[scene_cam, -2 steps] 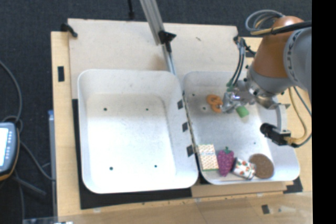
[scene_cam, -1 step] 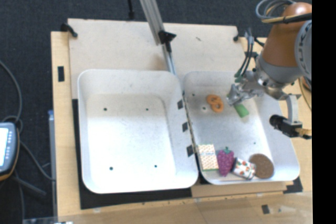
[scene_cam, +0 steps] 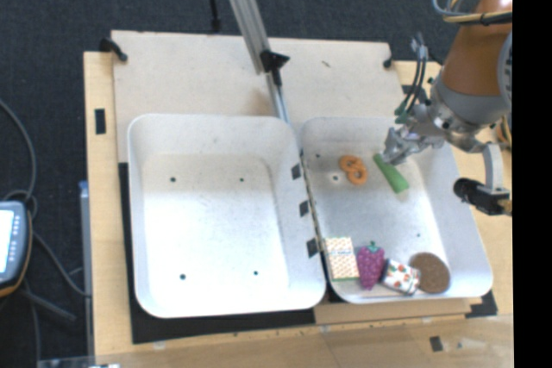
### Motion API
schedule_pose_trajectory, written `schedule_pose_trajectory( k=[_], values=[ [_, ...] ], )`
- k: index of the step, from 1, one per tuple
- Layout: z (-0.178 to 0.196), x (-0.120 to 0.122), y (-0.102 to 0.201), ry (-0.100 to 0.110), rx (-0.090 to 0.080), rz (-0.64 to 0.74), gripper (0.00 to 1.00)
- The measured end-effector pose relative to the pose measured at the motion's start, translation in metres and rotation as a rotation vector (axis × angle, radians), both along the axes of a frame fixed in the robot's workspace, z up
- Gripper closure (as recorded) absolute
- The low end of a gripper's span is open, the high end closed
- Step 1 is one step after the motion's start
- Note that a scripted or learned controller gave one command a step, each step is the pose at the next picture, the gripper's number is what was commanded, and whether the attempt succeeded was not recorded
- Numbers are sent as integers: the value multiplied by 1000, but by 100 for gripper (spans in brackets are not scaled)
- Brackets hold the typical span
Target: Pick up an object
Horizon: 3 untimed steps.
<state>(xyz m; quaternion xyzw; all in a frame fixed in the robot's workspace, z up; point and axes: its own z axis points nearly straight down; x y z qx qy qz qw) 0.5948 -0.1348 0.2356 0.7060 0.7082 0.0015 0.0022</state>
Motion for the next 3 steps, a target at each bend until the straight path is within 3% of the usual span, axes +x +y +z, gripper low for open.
schedule_pose_trajectory(
  k=[2,3],
  values=[
    [4,-8,125,5,3,6,100],
    [-5,-19,172,6,2,3,100]
  ],
)
